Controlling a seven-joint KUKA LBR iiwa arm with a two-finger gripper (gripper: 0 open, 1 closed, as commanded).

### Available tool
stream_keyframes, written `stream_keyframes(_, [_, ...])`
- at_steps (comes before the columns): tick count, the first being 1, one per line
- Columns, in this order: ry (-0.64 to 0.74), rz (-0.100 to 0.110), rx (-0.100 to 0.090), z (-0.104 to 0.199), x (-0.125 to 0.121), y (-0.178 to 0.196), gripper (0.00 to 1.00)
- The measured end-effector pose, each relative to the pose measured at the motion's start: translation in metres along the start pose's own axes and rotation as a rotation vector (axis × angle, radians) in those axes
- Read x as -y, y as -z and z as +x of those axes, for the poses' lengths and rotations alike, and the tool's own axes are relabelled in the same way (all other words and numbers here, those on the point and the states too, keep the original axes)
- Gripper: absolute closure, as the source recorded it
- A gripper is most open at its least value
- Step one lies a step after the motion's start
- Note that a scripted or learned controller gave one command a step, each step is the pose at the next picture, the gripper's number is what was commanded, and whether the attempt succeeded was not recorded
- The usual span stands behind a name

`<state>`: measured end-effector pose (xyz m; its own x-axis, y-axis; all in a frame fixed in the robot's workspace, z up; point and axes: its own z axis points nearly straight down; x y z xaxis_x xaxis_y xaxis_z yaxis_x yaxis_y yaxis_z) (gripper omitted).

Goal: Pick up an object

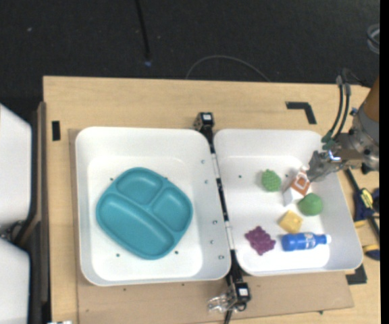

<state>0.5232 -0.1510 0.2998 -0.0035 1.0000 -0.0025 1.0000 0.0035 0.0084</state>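
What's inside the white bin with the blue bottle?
The right bin holds a blue bottle, yellow block, purple toy, two green toys, and a small orange-white item.

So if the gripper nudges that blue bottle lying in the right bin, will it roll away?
Probably. The blue bottle lies on its side on the right bin's smooth floor, so a sideways push would likely roll it. It looks like small plastic, probably light and stiff. The purple toy beside it might stop a roll that way.

No legible txt anywhere.
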Motion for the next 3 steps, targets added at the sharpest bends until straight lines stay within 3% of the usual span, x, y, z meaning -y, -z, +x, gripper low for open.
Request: stream_keyframes(3, [0.002, 0.006, -0.002, 0.133, -0.079, -0.015, 1.0])
